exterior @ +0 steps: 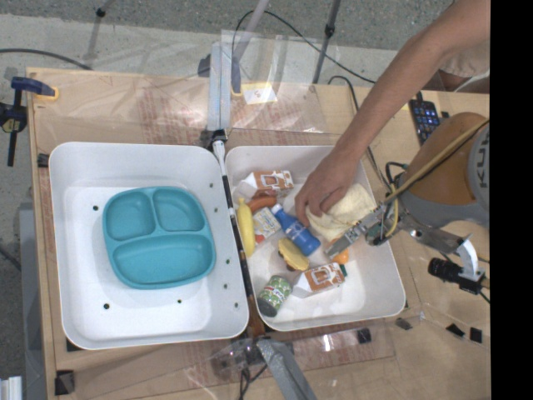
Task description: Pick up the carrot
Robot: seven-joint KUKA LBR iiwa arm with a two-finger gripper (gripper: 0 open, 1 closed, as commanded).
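White right bin (pixel 379 294) (food clutter, person's hand (pixel 326 192) among it, closed on pale bread (pixel 346 208)); left bin (pixel 67 223) with teal plate (pixel 158 236)

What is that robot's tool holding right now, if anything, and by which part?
It cannot be told. The tool sits low in the right bin beside a person's hand, which rests on a pale yellow cloth-like item. Nothing visibly sits between its fingers.

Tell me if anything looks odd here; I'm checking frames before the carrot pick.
Yes: a person's hand reaches into the right bin from the upper right, resting on a cream cloth among the toy foods. It looks odd since a program moves the arm. The blue plate in the left bin sits tidy.
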